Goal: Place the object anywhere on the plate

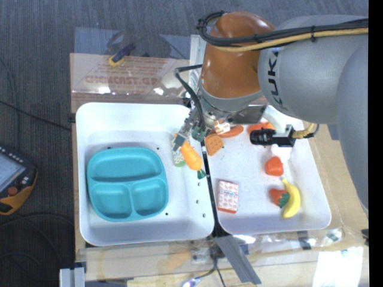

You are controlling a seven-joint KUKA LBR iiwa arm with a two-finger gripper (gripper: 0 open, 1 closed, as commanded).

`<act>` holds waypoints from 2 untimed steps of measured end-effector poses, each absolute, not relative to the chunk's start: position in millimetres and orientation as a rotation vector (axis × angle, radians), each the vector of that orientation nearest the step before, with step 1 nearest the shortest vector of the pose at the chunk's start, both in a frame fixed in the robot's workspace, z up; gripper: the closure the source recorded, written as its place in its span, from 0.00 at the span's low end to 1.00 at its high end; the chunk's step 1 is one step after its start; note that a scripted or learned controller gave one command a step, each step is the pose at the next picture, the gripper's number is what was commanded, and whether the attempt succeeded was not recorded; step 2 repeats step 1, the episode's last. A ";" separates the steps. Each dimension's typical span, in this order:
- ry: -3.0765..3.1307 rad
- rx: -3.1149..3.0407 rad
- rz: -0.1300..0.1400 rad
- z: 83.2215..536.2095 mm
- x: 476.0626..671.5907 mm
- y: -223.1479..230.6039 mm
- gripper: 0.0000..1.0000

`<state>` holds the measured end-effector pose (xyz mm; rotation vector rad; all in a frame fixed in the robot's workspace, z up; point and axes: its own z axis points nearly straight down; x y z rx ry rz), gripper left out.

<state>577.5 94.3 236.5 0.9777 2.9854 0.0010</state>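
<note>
Orange toy carrot just under gripper at the left bin's two o'clock corner, grip on it impossible to tell, teal plate apart toward eight o'clock; risks falling short onto the bin floor should any hold prove loose.

Gripper mostly hidden under the wrist

The grey arm's orange band covers the two-finger gripper; small orange items there blur together.
</note>
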 end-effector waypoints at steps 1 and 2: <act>2.985 0.978 0.001 236.5 577.6 94.0 0.00; 2.985 0.978 0.001 236.5 577.6 94.0 0.00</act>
